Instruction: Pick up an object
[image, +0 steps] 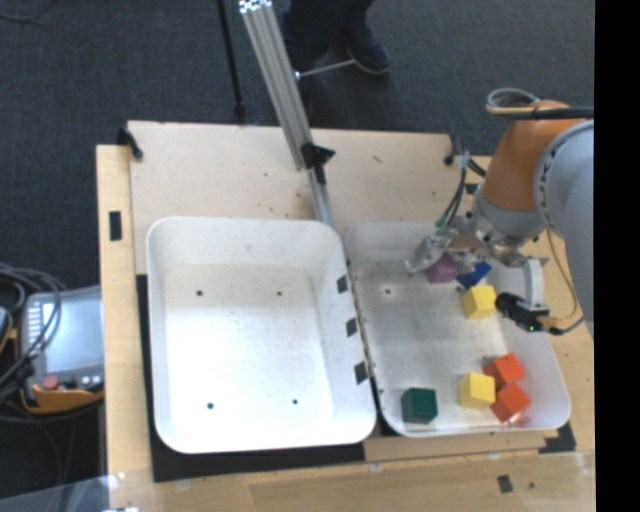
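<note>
Dark grey carpet (120, 60) all round, with a pale wooden bench (210, 165) across the middle of the frame and two shallow white bins side by side upon it. In the right bin (400, 340), near its upper edge, a small purple object (441, 269), directly under the gripper (432, 253) and touching it or very nearly so. Whether gripped or merely overlapped, cannot tell; how wide the grip stands, likewise unclear, the tip small and blurred against the white. Just right of the purple object, a blue piece (476, 272), and just below that a yellow cube (479, 301). Further down, toward the bin's lower right corner, a second yellow cube (476, 389) beside two orange blocks (508, 368), one above the other and close together. At the lower left of the same bin, well apart from the rest, a green cube (419, 404). Reaching in from the upper right of the frame, the grey arm (565, 180), bent down over the bin's upper right corner, orange band (515, 165) above the wrist, wrist angled down and to the left toward the purple object, cables trailing beside it. Left of centre, the left bin (250, 330). From the top of the frame, a slanting aluminium post (280, 85) down to the bench between the bins. At far left, on the floor, a grey control box (60, 335) with cables.
</note>
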